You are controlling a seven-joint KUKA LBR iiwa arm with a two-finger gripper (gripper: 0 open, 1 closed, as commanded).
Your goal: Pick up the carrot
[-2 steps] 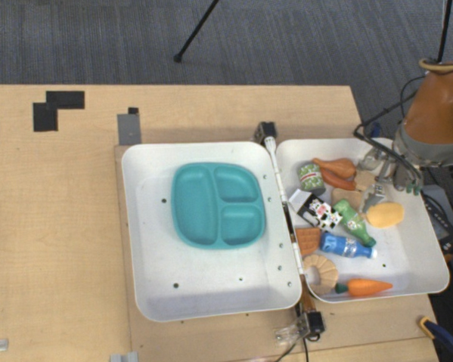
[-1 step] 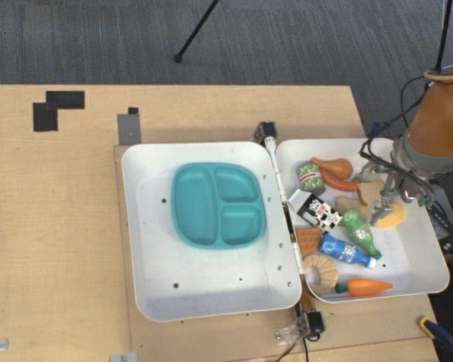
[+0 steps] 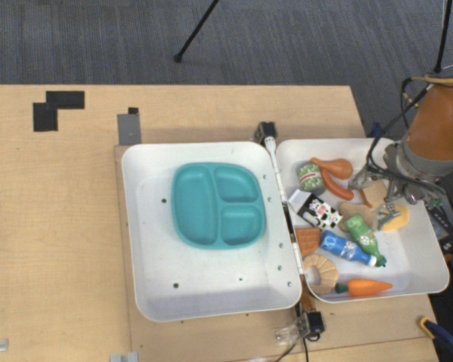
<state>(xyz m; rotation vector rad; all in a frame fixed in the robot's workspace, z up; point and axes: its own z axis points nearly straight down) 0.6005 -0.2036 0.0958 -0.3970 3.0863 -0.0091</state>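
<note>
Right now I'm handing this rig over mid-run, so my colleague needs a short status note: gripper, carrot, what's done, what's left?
Gripper: over the upper right part of the right bin, among the toys; finger state unclear, nothing seen held.
Carrot: lying flat by the right bin's near edge, apart from the gripper, next to the blue bottle.
Done: nothing yet; carrot not lifted.
Left: move to the carrot, grasp, lift.

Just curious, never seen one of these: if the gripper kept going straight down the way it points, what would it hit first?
Probably the yellow toy beneath the gripper in the right bin, though depth is hard to judge. The carrot lies nearer the front edge, off that line.
</note>
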